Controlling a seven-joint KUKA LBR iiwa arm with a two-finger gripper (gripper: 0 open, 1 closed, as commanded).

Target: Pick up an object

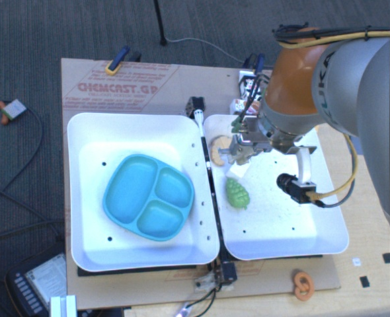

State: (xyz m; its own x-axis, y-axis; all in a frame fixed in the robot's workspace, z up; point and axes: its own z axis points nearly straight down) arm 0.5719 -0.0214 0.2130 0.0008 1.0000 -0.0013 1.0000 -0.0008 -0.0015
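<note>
The grey KUKA arm, its orange band bright above the wrist, reaches from the right over the right-hand bin of two shallow white bins on a cardboard-covered bench. The left-hand bin carries a blue divided plate, lying near its centre and well apart from the action.

The gripper hangs low near the right bin's left wall, toward its far corner. From this angle the wrist housing covers it, so whether it is spread, closed or clamped on anything cannot be told. Just beside it, against the left wall, lies a round tan object, possibly a biscuit-like disc; a small white piece sits directly under the tool, and a knobbly green object rests slightly nearer the front edge, close to the same wall.

The step in hand looks like the descent or the grasp itself, aimed at the white piece or one of its neighbours; nothing is visibly lifted. The next move would call for a firm closure on one item and a straight rise clear of the bin wall, without dragging the neighbours.

The tan disc is partly masked by the tool, and the white piece is too small to identify. A black fitting with a yellow cable hangs from the arm over the bin's middle.
</note>
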